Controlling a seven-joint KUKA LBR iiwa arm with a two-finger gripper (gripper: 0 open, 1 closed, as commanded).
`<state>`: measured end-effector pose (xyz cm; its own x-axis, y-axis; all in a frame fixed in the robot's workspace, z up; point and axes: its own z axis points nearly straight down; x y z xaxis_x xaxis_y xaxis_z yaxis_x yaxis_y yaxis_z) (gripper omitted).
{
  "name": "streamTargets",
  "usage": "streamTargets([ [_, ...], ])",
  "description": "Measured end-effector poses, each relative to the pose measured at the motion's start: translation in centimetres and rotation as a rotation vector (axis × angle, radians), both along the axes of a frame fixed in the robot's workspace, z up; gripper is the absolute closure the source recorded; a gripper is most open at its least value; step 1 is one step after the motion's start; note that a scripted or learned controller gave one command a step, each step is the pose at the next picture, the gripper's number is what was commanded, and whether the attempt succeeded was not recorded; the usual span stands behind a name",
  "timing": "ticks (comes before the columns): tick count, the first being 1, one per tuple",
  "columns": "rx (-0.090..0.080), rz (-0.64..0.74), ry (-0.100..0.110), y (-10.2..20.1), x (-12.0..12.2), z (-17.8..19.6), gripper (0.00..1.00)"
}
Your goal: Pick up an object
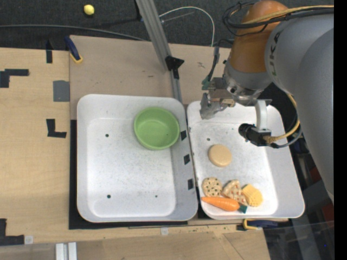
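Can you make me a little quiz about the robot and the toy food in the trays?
1. True or false: the green bowl sits in the left tray.
2. Which food lies closest to the front edge of the right tray? A) carrot B) round cookie C) corn
3. Fill in: the robot's hand hangs over the ____ corner of the right tray.

Key: 1 true. 2 A. 3 back left.

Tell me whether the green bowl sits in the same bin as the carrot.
No: the green bowl sits in the left bin, while the carrot lies in the right bin.
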<state>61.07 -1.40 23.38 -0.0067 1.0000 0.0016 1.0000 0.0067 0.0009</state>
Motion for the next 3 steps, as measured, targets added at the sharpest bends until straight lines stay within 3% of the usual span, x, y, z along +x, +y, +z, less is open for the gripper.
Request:
streamTargets([
  [2, 0.0, 0.0, 0.0, 9.7, 4.3, 0.6, 1.0],
  [3, -0.003, -0.004, 0.002, 9.4, 4.2, 0.6, 0.0],
])
